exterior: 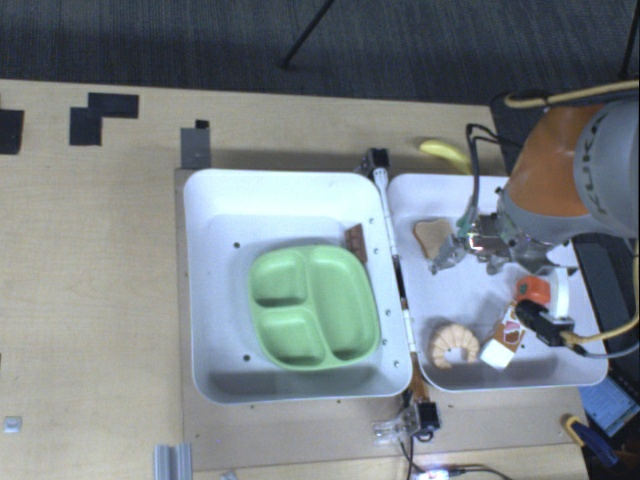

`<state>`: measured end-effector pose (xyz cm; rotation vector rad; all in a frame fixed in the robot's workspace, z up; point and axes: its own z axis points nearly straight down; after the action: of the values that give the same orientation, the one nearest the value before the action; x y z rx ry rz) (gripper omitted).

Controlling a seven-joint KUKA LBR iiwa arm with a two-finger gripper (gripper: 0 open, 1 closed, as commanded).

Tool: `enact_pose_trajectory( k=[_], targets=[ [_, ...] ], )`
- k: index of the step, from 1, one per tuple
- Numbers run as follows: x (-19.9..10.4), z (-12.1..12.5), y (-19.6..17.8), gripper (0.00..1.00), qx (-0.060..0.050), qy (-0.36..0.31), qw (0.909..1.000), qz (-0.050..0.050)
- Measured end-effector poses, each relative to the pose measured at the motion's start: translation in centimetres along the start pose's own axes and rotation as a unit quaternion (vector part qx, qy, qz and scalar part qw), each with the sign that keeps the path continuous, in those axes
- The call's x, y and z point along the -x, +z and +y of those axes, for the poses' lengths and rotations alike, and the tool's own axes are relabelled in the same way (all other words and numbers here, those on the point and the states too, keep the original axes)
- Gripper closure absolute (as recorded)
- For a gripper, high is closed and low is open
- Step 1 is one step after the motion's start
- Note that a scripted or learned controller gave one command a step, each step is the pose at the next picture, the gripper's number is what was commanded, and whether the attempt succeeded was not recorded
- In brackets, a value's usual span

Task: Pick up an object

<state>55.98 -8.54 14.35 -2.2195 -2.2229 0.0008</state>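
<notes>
My gripper (453, 249) hangs low over the middle of the right bin (440, 193), reaching in from the right. Its tip is just right of a tan bread-like slice (431, 234) lying near the bin's left wall. Whether it touches the slice is unclear. A ridged, croissant-like pastry (455, 343) rests at the bin's front left. Beside it to the right sits a white block (496, 354) with a small brown-and-white piece (512, 333) on top. An orange item (533, 290) lies under the wrist at the right.
The left bin (215, 268) holds a green divided plate (313, 305), and a small brown item (354, 238) lies against its right wall. A yellow banana (442, 151) lies on the bench behind the right bin. The arm covers the right bin's far right side.
</notes>
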Motion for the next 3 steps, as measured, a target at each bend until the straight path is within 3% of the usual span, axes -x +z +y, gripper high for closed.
enact_pose_trajectory(
  k=[1,2,3],
  targets=[
    [0.1,2.7,5.7,0.00,0.003,-0.002,1.0000,0.000],
    [0.5,11.0,5.8,0.00,0.003,-0.003,1.0000,0.000],
    [0.4,11.1,4.6,1.00,0.004,-0.006,1.0000,0.000]
  ],
)
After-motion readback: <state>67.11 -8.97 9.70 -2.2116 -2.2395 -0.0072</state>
